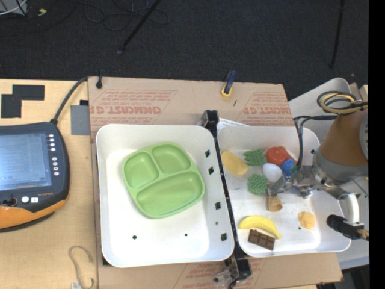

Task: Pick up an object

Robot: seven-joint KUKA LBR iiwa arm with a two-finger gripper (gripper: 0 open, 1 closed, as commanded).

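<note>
Pincer [275,192]: hung low in the right bin [325,236], fingers down; open or closed could not be told.
Nearest objects: white egg [271,171], green piece [257,184], brown piece [275,204].
Banana [259,224]: near front wall, chocolate bar [261,239] beside.
Left bin [114,221]: held green divided plate [163,179].

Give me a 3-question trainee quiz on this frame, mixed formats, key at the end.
1. True or false: the green divided plate lies in the left bin.
2. Multiple choice: what lies directly beside the banana at the right bin's front edge? A) a brown chocolate bar B) a red ball C) a blue block
3. Fill in: the gripper is over the ____ bin.

Key: 1 true. 2 A, the chocolate bar. 3 right.
</note>
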